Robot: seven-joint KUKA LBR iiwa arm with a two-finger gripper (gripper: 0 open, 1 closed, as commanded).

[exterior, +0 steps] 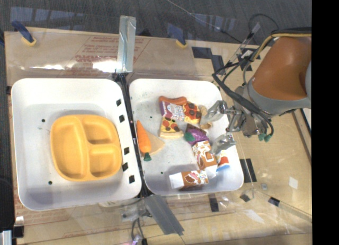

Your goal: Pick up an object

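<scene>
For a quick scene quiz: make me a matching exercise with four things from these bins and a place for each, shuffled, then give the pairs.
Things:
1. yellow divided tray
2. toy carrot
3. pizza slice
4. brown and white carton

Places:
A. near the front wall of the right bin
B. middle of the right bin, just right of the carrot
C. in the left bin
D. along the right bin's left wall

Pairs: 1-C, 2-D, 3-B, 4-A
</scene>
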